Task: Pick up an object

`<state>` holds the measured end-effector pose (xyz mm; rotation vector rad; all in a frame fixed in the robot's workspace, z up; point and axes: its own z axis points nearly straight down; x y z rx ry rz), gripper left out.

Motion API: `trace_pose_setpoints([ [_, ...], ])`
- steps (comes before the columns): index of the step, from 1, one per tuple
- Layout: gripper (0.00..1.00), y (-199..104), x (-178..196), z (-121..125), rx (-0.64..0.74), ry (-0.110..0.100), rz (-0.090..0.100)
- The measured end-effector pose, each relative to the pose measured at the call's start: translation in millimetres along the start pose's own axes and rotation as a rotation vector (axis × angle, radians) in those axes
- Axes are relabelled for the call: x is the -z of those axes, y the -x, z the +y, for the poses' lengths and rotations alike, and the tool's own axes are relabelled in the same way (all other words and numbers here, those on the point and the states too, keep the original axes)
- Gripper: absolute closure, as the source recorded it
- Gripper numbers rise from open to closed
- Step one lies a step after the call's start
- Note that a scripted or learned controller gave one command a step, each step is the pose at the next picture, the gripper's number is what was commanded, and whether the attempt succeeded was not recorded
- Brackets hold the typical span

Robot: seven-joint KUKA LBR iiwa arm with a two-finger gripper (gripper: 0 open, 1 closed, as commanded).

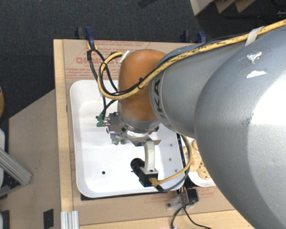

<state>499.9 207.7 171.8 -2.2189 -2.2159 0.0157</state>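
Dark carpet (33,27), brown tabletop (63,142), white bin (88,178); end effector (124,135) low over bin middle. Grip state, anything beneath it: cannot tell.

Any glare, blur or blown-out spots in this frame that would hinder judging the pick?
Camera view: the grey arm looms near the lens, slightly soft, with small bright glints on its upper side, and hides the right of the bench; the left bin is bright white, evenly lit, with only soft shadows; no evident motion blur.
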Motion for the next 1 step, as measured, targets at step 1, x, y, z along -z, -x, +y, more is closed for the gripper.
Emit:
trace_pose_setpoints([
  [1, 1.00, -17.7, 158.2, -23.1, 0.006, 0.023, 0.011],
])
